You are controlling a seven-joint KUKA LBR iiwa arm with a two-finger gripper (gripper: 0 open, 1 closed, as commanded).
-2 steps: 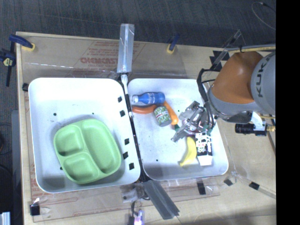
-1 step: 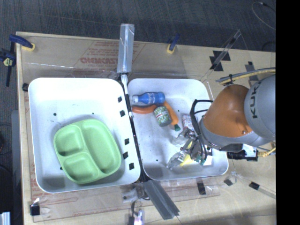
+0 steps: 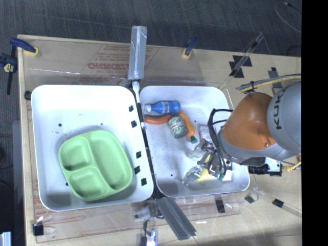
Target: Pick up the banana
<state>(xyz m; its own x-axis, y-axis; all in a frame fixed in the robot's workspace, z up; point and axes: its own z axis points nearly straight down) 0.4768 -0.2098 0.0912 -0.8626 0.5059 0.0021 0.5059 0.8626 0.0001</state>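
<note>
The banana shows as a small yellow patch low in the right bin, mostly hidden under the gripper's body. My gripper is down in the bin's lower right part, right over the banana. Its two silvery fingers are spread apart, one fingertip above and the other close beside the yellow patch. I see nothing clamped between them. The grey arm with its orange band reaches in from the right.
A blue bottle, an orange carrot-like piece and a green can lie in the upper part of the right bin. A green divided plate sits in the left bin.
</note>
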